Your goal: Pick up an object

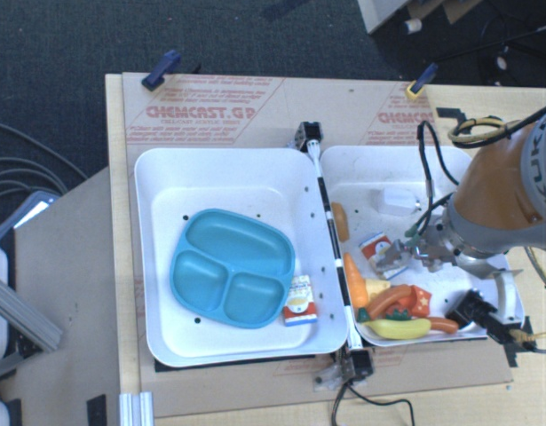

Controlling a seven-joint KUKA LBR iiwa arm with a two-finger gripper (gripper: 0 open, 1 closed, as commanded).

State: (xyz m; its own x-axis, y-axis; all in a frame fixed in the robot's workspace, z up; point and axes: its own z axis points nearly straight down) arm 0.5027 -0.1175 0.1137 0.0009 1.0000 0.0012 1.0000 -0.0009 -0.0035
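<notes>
My gripper [394,257] hangs low over the middle of the right bin [388,171], at the end of the grey arm with the orange band [494,189]. Just left of it lies a small red and white packet [374,244]. Below it sits a pile of toy food: an orange carrot [352,277], a red pepper [404,300] and a yellow banana [399,328]. A brown roll [340,221] lies against the bin's left wall. I see nothing held in the gripper.
The left bin [166,185] holds a blue divided plate [230,267] and a small carton [299,297] at the plate's lower right. A clear plastic piece [397,201] lies at the back of the right bin. Black cables [425,162] run beside the arm.
</notes>
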